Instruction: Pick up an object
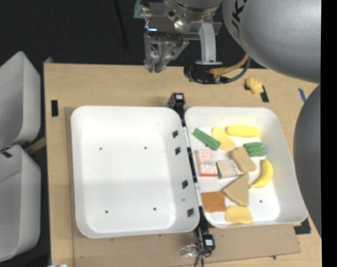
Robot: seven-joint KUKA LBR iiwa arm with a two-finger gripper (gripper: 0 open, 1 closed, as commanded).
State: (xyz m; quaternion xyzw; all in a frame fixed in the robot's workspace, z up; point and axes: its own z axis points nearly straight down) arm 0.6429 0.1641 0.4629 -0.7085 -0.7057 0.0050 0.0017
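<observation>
In the camera view, the end effector (157,57) is being held high above the far edge of the worktop (57,93), well apart from both bins; whether its fingers are parted cannot be told, and nothing is being seen between them. The left bin (79,166) is lying beside the right bin (285,204), where the objects are being kept: a green stick (206,139), a yellow corn cob (242,130), a banana (263,174), a pink-and-white packet (206,163), a brown square (213,201) and tan bread slices (237,191).
</observation>
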